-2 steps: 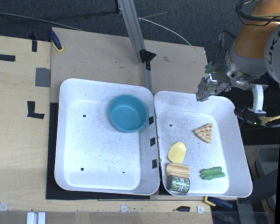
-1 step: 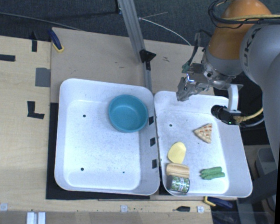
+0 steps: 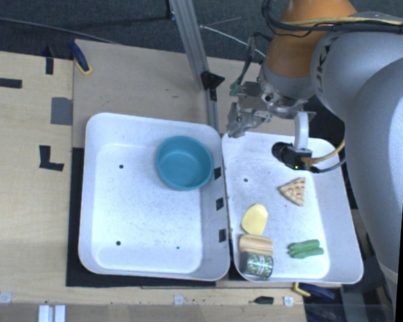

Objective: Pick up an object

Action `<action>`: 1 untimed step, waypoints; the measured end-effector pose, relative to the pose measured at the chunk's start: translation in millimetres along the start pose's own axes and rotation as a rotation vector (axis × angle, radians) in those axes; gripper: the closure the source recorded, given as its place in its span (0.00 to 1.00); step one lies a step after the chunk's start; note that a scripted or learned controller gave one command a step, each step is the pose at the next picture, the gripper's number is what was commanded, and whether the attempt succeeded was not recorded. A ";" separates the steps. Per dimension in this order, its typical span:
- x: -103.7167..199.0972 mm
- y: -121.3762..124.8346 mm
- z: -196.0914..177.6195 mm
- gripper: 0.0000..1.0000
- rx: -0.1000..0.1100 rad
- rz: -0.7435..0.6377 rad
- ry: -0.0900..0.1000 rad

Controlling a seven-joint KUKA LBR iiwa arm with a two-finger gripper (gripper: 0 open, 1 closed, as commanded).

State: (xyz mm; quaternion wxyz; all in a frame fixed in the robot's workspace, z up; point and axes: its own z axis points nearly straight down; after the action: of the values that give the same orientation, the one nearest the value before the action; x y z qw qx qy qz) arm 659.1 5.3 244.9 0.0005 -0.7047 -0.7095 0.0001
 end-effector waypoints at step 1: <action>48.1 9.2 12.1 1.00 0.001 0.001 0.000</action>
State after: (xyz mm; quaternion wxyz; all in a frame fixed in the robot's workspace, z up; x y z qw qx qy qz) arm 668.0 53.5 232.8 0.0007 -0.7051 -0.7091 0.0005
